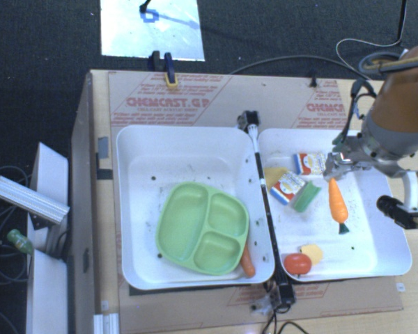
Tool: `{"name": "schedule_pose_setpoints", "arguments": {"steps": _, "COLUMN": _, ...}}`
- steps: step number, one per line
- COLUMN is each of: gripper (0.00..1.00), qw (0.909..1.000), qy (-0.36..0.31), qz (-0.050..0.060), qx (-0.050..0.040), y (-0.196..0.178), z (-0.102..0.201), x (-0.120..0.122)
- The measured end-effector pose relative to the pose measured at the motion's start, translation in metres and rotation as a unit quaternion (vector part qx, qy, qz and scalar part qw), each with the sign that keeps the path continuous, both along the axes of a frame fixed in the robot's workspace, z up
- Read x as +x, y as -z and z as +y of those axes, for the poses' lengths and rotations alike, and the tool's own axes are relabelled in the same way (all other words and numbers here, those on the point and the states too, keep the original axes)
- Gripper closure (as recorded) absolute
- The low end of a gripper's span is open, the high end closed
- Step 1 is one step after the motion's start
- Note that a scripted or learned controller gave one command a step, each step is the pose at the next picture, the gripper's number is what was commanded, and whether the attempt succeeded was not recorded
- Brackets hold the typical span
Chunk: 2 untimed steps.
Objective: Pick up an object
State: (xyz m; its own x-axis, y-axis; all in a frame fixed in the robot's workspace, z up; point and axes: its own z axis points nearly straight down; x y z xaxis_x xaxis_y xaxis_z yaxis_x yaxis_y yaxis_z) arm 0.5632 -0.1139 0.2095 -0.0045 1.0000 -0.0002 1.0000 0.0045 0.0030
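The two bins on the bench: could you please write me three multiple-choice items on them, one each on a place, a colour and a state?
1. Where is the green tray?
A. left bin
B. right bin
C. on the cardboard

2. What colour is the carrot?
A. purple
B. orange
C. white

3. How does the sausage lie?
A. on the tray
B. against the tray's edge
C. in the right bin

Answers: 1 A, the tray lies flat in the left bin; 2 B, it is orange with a dark tip; 3 B, it rests beside the tray by the divider.

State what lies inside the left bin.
The left bin holds a green divided tray and a sausage at the tray's right edge. Whatever lies beneath the tray is covered.
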Motion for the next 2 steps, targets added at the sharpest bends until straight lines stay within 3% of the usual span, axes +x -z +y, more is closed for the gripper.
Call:
{"name": "schedule_pose_setpoints", "arguments": {"steps": 1, "gripper": 1.0, "qw": 1.0, "qy": 0.0, "qz": 0.001, "qx": 0.0003, "y": -0.024, "z": 0.081, "x": -0.076}}
{"name": "schedule_pose_setpoints", "arguments": {"steps": 2, "gripper": 1.0, "qw": 1.0, "qy": 0.0, "qz": 0.0, "qx": 0.0005, "y": -0.054, "z": 0.127, "x": -0.076}}
